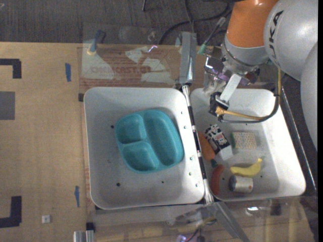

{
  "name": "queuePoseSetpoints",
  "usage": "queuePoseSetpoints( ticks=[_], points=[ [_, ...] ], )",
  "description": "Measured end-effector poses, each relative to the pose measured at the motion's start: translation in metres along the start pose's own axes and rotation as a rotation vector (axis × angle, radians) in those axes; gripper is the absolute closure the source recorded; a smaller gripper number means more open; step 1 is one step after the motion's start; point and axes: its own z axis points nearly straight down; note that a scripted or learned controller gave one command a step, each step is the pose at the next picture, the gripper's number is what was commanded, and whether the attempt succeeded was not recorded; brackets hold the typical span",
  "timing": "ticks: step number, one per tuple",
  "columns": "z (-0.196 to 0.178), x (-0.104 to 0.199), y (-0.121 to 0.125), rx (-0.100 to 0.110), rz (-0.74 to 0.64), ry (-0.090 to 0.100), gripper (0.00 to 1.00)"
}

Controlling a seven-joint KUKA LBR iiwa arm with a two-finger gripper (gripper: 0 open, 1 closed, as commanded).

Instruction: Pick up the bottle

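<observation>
Gripper [218,87], opening can't tell, hangs well up-view of banana [247,169]; bottle [218,137] lies up-left of banana, crowded by orange thing [204,144], so a grasp may snag that or slip.

This is a robotics lab. A grey and orange industrial arm [275,29] reaches over a plywood counter [40,135], which carries one shallow white bin [96,145] just beside a second white bin [290,150]. Black tape marks [17,69] and blue tape strips [67,72] are stuck to the wood. Loose cables [189,6] trail over the dark carpet floor [60,9] behind it.
</observation>
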Motion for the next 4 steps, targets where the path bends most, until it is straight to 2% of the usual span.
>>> queuePoseSetpoints(
  ticks=[1, 2, 3, 4],
  points=[
    [0.017, 0.026, -0.004, 0.005, -0.205, 0.000, 1.00],
    [0.021, 0.044, -0.010, 0.002, 0.283, -0.001, 1.00],
    [-0.005, 0.050, -0.017, 0.002, 0.836, 0.001, 1.00],
    [-0.019, 0.074, -0.038, 0.002, 0.948, 0.000, 1.00]
  ],
)
